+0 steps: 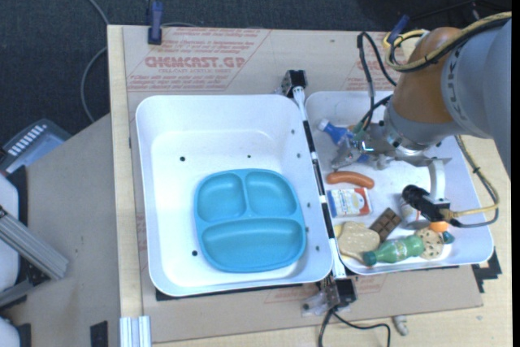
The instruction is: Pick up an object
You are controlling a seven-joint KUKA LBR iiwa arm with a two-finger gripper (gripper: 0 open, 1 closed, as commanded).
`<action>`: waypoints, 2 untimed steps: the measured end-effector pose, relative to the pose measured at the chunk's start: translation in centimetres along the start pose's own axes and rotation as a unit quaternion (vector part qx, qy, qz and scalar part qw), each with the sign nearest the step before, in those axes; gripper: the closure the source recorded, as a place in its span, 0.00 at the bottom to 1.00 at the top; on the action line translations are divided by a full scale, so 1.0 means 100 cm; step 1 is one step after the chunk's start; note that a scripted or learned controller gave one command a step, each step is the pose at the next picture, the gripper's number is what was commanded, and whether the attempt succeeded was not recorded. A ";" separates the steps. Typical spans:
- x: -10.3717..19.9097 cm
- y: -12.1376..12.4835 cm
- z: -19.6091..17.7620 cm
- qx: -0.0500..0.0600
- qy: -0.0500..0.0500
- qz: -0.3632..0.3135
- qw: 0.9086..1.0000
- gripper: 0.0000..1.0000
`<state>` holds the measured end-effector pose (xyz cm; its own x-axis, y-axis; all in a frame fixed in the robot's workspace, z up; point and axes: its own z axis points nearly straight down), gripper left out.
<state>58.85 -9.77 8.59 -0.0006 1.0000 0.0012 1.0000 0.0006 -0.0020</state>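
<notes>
Bench [203,53]: fills centre frame. Left bin [162,126]: holds a blue divided tray [248,219]. Right bin [479,244]: heaped with pickable items along its lower half, namely green bottle [396,250], round cracker [358,240], sausage [351,180], chocolate piece [385,222]. Gripper [357,144]: low in the right bin's upper part, above the sausage; grip width cannot be told. Status: nothing visibly lifted, pick judged not yet done

**Count of things on the bench**

Two white bins – the left bin [162,142] and the right bin [475,236]. One blue divided plate [248,219]. One hot dog [350,179], one green bottle [394,250], one chocolate bar [385,222], one round cracker [357,240] – and one small packet [349,201].
</notes>
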 end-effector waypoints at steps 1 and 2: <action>-0.001 -0.015 0.002 0.000 0.000 0.001 1.000 0.00; 0.002 -0.086 0.002 0.000 0.000 0.001 1.000 0.00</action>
<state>50.28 -9.61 8.41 0.0010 1.0000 0.0002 1.0000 -0.0010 -0.0012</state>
